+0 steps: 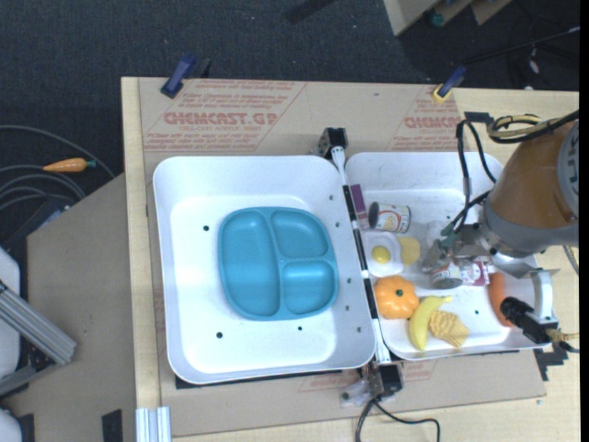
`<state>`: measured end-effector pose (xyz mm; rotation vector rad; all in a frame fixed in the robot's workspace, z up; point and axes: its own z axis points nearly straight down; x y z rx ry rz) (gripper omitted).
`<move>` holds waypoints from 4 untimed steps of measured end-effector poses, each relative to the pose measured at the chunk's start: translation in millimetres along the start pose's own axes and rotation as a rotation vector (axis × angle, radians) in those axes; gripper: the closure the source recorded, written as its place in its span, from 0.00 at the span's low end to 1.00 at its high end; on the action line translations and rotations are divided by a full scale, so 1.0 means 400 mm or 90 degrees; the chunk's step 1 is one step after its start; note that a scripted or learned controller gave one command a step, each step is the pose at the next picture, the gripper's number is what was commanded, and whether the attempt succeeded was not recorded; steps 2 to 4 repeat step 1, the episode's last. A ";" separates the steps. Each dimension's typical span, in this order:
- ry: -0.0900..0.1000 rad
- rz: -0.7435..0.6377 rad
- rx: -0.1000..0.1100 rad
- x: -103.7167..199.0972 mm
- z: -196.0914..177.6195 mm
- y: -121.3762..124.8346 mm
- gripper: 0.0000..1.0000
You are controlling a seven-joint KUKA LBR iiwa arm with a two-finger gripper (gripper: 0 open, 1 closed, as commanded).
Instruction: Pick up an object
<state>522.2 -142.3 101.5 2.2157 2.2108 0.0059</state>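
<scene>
I see the gripper (440, 263) low in the right white bin (414, 168), over a crumpled silvery packet (460, 273); I cannot tell its grip from here. Just beside it lie a round orange fruit (396, 297), a yellow banana (423, 319) and a fried-egg toy (382, 254). The left white bin (184, 191) holds a blue divided plate (278, 261).

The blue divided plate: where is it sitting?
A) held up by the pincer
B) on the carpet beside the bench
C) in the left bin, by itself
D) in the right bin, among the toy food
C: the blue divided plate lies flat in the left bin, while the banana and orange are in the right bin.
</scene>
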 end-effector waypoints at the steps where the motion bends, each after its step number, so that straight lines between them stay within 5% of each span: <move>1: 0.004 -0.002 0.007 0.184 -0.210 -0.068 1.00; 4: 0.004 -0.002 0.007 0.184 -0.210 -0.068 1.00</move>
